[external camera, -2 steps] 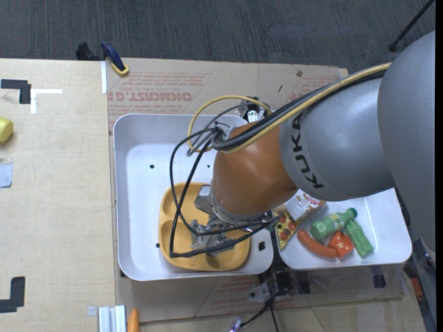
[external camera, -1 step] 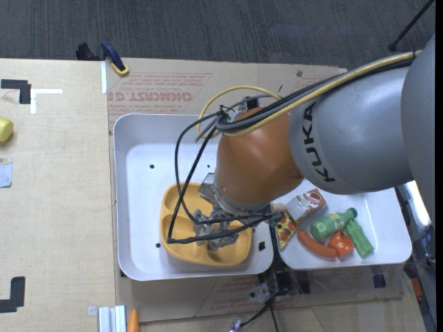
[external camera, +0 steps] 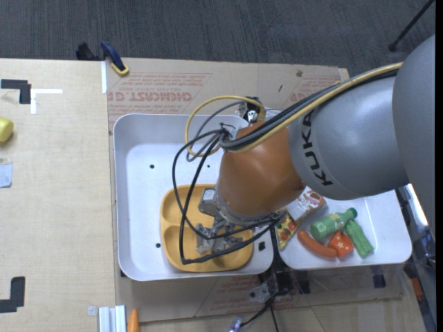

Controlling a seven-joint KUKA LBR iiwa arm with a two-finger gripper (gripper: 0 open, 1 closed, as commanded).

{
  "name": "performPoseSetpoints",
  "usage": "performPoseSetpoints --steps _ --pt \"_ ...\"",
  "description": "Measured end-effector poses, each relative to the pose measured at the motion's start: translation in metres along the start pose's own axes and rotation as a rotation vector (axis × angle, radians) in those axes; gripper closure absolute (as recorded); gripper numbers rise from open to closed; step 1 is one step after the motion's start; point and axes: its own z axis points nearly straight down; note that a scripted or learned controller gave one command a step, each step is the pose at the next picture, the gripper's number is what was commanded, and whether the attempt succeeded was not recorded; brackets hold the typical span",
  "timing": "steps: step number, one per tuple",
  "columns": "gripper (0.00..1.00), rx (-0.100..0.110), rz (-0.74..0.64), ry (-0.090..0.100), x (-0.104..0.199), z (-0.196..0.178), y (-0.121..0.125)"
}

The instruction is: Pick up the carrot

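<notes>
One carrot lies in the right bin, beside the green bottle. My pincer hangs over the yellow plate, well apart; its opening I cannot tell. Likely light, stiff, slick: grasp mid-length.

Single fixed camera, mounted above the tabletop, looking down at a slant. Both white bins in frame. Close range; the arm enters from the right, looming large.
</notes>
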Motion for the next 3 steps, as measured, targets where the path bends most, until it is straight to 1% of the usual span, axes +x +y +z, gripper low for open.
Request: performPoseSetpoints --steps 1,2,3 --pt "1.00 0.001 0.300 0.014 -0.059 -0.053 0.026" --pt "1.00 0.005 0.513 0.013 -0.023 -0.119 -0.009" --pt "1.00 0.003 0.622 0.017 -0.065 -0.098 0.012"
